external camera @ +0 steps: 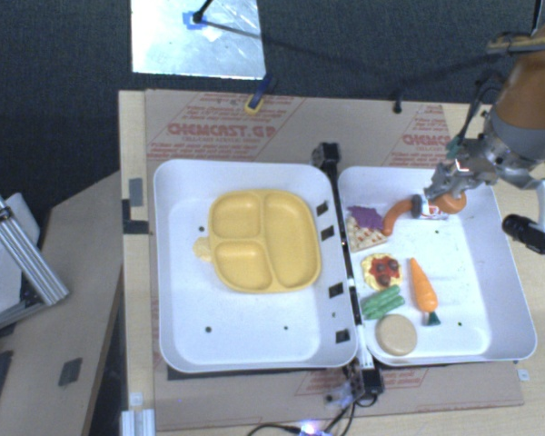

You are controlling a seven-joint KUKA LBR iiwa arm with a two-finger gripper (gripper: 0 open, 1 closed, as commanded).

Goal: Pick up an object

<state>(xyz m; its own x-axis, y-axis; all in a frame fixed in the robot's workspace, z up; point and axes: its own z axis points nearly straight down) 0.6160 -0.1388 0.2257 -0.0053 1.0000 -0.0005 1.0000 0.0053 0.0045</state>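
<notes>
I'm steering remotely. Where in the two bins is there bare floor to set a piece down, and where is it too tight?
Free: the left bin floor around the yellow divided plate, widest along its near edge; the right bin right of the carrot. Crowded: the right bin's left side, from the waffle to the cookie, and under the gripper.

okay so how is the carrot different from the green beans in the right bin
The carrot is orange and tapers to a point; the green beans are green, a bunch of thin sticks. The carrot lies nearly straight up the picture, the beans slant. The carrot is longer. Both lie in the right bin, side by side.
</notes>
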